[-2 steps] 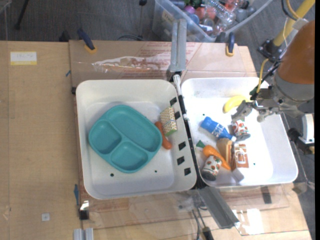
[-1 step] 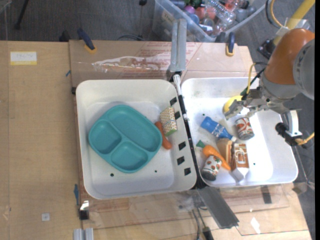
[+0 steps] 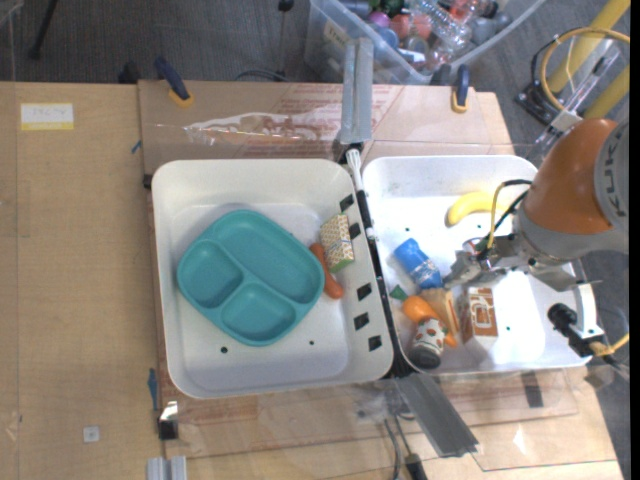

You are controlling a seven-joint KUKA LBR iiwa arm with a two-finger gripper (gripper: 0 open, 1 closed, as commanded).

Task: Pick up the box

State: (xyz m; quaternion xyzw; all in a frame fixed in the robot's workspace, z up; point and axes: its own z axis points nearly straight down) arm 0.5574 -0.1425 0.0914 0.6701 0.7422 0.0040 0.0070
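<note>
Right bin [image 3: 400,173] holds box [image 3: 481,313], banana [image 3: 468,207], can [image 3: 428,340].

The bench [image 3: 70,298] is bare light-brown board. 2 white bins sit on it side by side, touching: the left bin [image 3: 190,373] and, just right of it, the right bin [image 3: 400,173]. Behind the left bin lies a brown cardboard sheet [image 3: 250,108] with crumpled clear plastic [image 3: 260,126] on it.
</note>
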